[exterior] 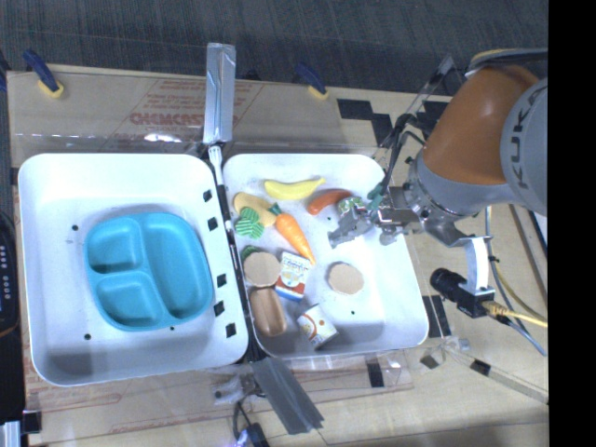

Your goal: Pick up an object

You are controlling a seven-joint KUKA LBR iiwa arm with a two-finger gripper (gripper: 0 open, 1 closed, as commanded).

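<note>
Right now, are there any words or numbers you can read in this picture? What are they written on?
Red lettering on the cardboard sheet behind the bins: too faint and blurred to read for sure.
Printing on the small carton in the right bin: too small to read.
Printing on the little cup lying near the front of that bin: too small to read.
No numbers or signs can be read.
</note>
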